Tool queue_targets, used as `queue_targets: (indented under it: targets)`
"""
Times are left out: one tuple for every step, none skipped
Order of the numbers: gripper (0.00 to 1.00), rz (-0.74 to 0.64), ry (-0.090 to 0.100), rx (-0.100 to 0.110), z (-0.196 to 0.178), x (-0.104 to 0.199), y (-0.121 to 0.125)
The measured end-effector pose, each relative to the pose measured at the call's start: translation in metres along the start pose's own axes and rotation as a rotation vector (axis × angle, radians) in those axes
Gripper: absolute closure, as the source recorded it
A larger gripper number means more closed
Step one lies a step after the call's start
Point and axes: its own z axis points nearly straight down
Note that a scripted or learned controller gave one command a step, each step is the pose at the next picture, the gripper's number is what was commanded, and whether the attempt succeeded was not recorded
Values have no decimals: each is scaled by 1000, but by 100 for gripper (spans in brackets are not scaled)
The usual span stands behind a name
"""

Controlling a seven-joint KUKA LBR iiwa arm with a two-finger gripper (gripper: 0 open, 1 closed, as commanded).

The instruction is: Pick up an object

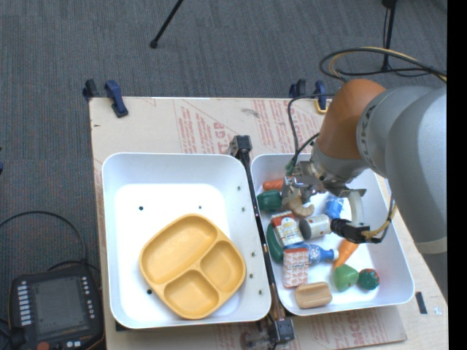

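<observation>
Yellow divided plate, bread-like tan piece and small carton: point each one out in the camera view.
yellow divided plate (191, 266): camera view, on the ridge where its three compartments meet.
tan bread piece (314, 295): camera view, middle of its top face.
red-and-white carton (295, 266): camera view, centre of its printed front.

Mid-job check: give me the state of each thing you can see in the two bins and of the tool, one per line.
Yellow divided plate: lying flat in the left bin, right way up.
Orange carrot: lying tilted in the right bin.
Tan bread piece: lying flat near the right bin's front edge.
Green pepper: resting beside the carrot.
Red-and-white carton: lying on its side.
Tool: low over the right bin's pile; grip unclear.
</observation>
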Motion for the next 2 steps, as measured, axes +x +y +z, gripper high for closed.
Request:
queue_targets:
  targets:
    - [100,1,1,1,-39,33,-16]
    - [100,1,2,3,-48,33,-15]
